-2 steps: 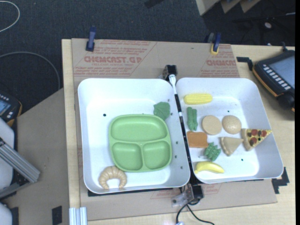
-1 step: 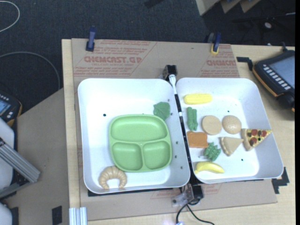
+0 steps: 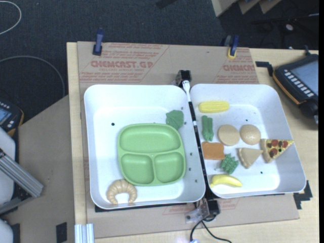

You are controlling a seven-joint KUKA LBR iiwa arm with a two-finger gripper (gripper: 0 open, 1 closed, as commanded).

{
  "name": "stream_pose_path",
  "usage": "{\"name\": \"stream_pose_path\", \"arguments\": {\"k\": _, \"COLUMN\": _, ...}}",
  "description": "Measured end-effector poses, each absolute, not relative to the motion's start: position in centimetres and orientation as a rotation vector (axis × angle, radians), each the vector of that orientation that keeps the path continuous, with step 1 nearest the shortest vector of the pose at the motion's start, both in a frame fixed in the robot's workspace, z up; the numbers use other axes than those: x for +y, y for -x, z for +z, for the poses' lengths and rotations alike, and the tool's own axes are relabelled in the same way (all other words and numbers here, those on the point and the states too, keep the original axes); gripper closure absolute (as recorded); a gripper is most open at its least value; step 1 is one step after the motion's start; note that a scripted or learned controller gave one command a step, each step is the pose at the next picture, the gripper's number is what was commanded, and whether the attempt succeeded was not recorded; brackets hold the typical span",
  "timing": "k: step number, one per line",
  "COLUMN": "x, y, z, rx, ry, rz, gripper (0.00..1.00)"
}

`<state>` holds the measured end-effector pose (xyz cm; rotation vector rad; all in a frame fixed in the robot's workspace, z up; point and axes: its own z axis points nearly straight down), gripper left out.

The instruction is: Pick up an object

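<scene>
The right bin (image 3: 283, 116) holds several toy foods: a corn cob (image 3: 213, 106), a green bean pod (image 3: 207, 128), two round buns (image 3: 229, 134) (image 3: 249, 133), a pizza slice (image 3: 275, 148), an orange block (image 3: 213, 150), a tan wedge (image 3: 248, 157), a broccoli piece (image 3: 229, 164) and a banana (image 3: 226, 181). In the left bin (image 3: 96, 135) lie a green divided plate (image 3: 151, 153), a croissant (image 3: 121, 191) at the front left and a green leafy piece (image 3: 175, 118) by the plate's far right corner.
Both bins rest on a brown board (image 3: 126, 62) held by a blue clamp (image 3: 98, 42) and another clamp (image 3: 232, 46) at the back. A yellow-edged tablet (image 3: 299, 80) lies at the right. Cables hang at the front edge (image 3: 205, 214).
</scene>
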<state>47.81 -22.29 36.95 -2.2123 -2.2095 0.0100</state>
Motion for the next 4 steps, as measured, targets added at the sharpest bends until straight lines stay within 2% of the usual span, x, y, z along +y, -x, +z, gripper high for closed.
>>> {"name": "stream_pose_path", "arguments": {"k": 1, "x": -22.5, "y": -47.9, "z": 54.6, "rx": -2.24, "ry": 2.236, "rz": -0.013, "gripper": 1.0}}
{"name": "stream_pose_path", "arguments": {"k": 2, "x": -22.3, "y": -48.4, "z": 38.7, "rx": -2.212, "ry": 2.214, "rz": 0.008, "gripper": 1.0}}
{"name": "stream_pose_path", "arguments": {"k": 3, "x": -22.5, "y": -47.9, "z": 54.5, "rx": -2.238, "ry": 2.235, "rz": -0.012, "gripper": 1.0}}
{"name": "stream_pose_path", "arguments": {"k": 4, "x": -21.9, "y": -48.4, "z": 38.6, "rx": -2.211, "ry": 2.213, "rz": 0.009, "gripper": 1.0}}
